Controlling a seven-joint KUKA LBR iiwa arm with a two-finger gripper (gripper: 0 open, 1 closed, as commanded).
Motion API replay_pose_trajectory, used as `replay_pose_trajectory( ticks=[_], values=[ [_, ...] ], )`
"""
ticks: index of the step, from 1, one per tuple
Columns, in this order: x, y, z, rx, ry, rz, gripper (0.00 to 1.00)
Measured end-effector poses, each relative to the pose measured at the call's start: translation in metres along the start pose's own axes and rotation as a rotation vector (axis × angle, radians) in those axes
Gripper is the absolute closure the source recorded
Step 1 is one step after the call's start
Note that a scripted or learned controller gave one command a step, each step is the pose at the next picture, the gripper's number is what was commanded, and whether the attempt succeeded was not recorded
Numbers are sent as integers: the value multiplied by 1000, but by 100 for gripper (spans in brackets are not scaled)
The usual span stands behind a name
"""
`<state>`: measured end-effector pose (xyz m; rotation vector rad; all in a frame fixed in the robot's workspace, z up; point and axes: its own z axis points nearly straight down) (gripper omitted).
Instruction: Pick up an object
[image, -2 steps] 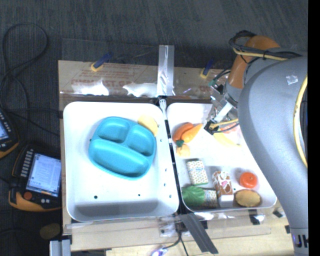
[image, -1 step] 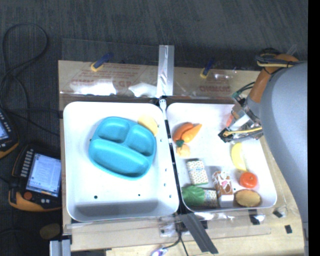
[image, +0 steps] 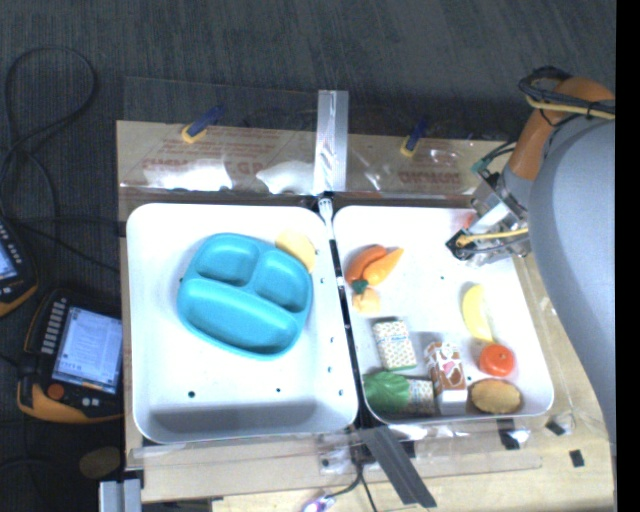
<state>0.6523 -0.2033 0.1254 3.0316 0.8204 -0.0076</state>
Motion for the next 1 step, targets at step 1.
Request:
replay_pose_trajectory(
  ticks=[1],
  values=[
    [-45,-40,-11,0,-2,86,100]
  ],
)
